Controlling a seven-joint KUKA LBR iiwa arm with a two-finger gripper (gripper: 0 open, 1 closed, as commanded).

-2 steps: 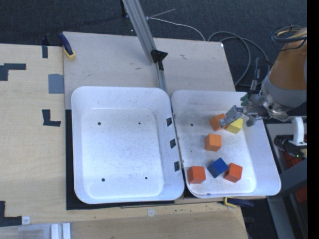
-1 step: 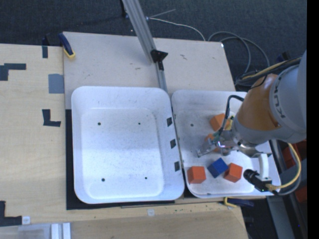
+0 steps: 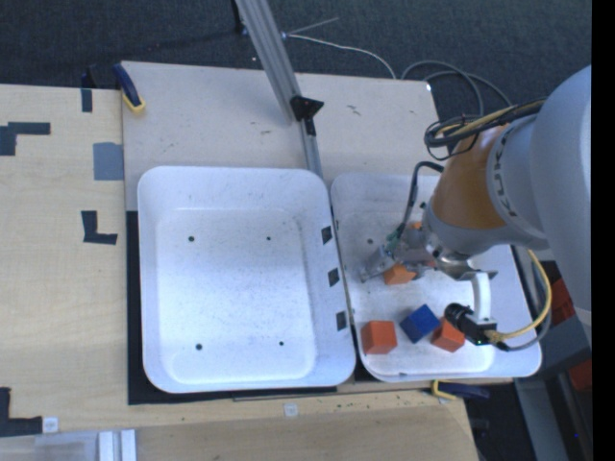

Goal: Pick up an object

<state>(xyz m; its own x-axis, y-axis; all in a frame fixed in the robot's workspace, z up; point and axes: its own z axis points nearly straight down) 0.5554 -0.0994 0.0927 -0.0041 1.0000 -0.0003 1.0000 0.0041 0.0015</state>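
In the right bin (image 3: 370, 188), my gripper (image 3: 387, 257) is low over the middle of the floor, below the orange wrist band (image 3: 466, 195). A small orange block (image 3: 400, 276) lies right at the gripper's tip, touching or nearly touching it. I cannot make out whether the block is held. Near the bin's front wall sit an orange cube (image 3: 379, 336), a blue cube (image 3: 419, 323) and a second orange cube (image 3: 448, 335) in a row. The arm hides the back right part of this bin.
The left bin (image 3: 231, 177) stands beside the right one, sharing a divider edge. A metal pole (image 3: 274, 51) slants across the bench behind the bins. Cables (image 3: 452, 75) loop at the back right.
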